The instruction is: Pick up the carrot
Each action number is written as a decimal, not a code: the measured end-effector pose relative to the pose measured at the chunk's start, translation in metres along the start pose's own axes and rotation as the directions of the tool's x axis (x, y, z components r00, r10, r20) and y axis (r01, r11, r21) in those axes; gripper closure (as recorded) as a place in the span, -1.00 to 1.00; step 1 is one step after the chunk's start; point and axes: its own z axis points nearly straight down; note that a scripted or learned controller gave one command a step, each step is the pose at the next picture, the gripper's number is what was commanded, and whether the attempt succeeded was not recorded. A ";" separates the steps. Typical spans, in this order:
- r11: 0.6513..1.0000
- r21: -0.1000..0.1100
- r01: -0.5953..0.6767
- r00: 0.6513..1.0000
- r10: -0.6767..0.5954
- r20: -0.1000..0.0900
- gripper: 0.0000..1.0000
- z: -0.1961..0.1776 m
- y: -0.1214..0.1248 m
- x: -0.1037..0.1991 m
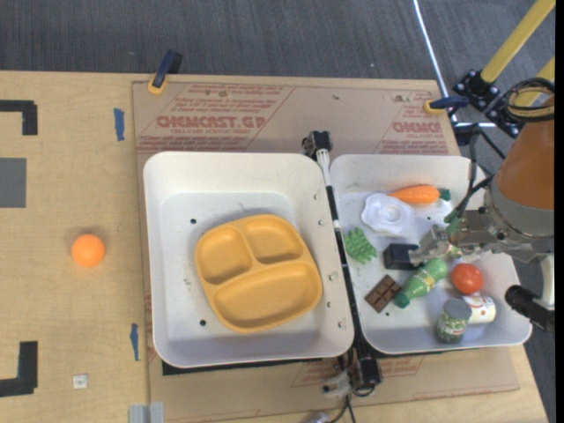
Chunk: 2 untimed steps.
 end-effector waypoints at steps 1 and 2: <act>0.994 -0.001 0.113 0.994 -0.113 0.001 -1.00 0.079 0.037 -0.064; 0.967 -0.001 0.255 0.967 -0.255 -0.003 -1.00 0.070 0.067 -0.103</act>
